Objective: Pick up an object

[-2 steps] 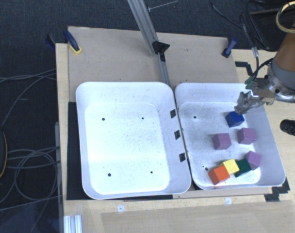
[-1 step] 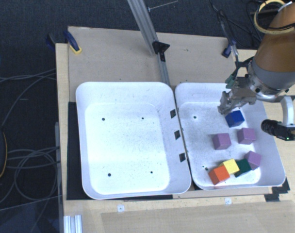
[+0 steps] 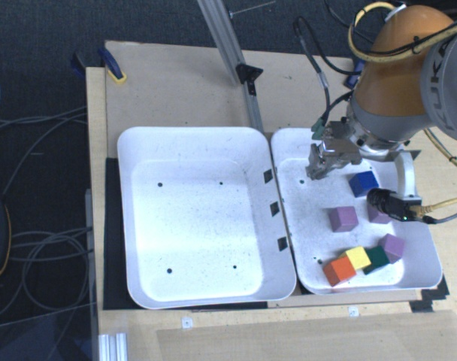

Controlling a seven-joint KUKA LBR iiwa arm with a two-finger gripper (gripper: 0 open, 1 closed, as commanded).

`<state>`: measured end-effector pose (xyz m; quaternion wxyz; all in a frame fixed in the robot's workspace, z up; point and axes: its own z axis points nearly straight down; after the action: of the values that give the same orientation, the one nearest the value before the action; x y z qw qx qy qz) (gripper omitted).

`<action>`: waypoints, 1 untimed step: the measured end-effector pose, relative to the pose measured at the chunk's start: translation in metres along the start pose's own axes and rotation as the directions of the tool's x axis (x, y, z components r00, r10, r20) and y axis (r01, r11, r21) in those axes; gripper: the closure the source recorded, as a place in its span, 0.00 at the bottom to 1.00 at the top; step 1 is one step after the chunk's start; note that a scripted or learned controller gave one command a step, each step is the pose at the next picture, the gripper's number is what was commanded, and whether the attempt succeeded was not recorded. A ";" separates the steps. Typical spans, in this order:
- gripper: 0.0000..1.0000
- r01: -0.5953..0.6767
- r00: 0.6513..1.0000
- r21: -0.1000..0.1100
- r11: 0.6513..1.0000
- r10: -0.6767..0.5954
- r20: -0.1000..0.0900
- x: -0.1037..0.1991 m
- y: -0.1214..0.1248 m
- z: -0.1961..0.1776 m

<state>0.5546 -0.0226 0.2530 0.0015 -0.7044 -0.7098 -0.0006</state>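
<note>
My gripper (image 3: 319,169) hangs over the upper left part of the right bin (image 3: 307,265), its tips above bare bin floor with nothing seen between them. A blue block (image 3: 363,183) lies just to its right. A purple block (image 3: 343,218) sits lower, near the bin's middle. Another purple block (image 3: 377,213) is partly hidden behind a black part of the arm. Along the bin's near edge sit an orange block (image 3: 338,270), a yellow block (image 3: 357,259), a green block (image 3: 376,258) and a purple block (image 3: 393,246).
The left bin (image 3: 191,216) lies beside the right one, with black clips (image 3: 274,207) along their shared rim. A slanted metal bar (image 3: 228,47) crosses the bench behind the bins. Cables lie on the floor at left.
</note>
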 end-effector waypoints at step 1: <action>1.00 0.000 1.000 0.000 1.000 0.000 -0.001 0.054 -0.012 -0.006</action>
<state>0.5417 0.0315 0.2595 0.0018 -0.7044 -0.7098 -0.0008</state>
